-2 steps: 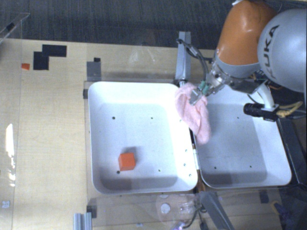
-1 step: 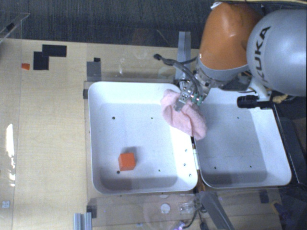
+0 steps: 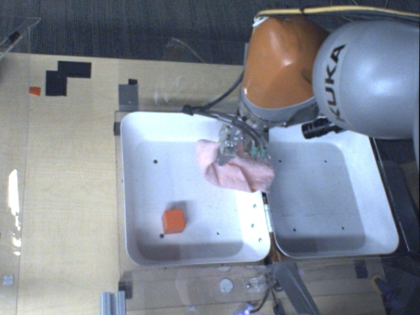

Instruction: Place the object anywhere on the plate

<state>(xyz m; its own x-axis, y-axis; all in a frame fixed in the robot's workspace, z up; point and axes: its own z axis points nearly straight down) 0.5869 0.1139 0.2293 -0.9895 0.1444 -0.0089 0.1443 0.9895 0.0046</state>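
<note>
End effector (image 3: 241,144) sits on pink cloth (image 3: 233,170); we cannot tell its state. Orange block (image 3: 174,221) lies down-left (well apart). We'd confirm grasp before lifting.

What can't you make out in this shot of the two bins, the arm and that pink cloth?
- End effector: the orange wrist band above hides most of it; finger state can't be told.
- Pink cloth: its top edge lies under the end effector, so whether it is gripped is unclear.
- Right bin: the arm covers its upper part.
- Orange block: too small to show detail.
</note>
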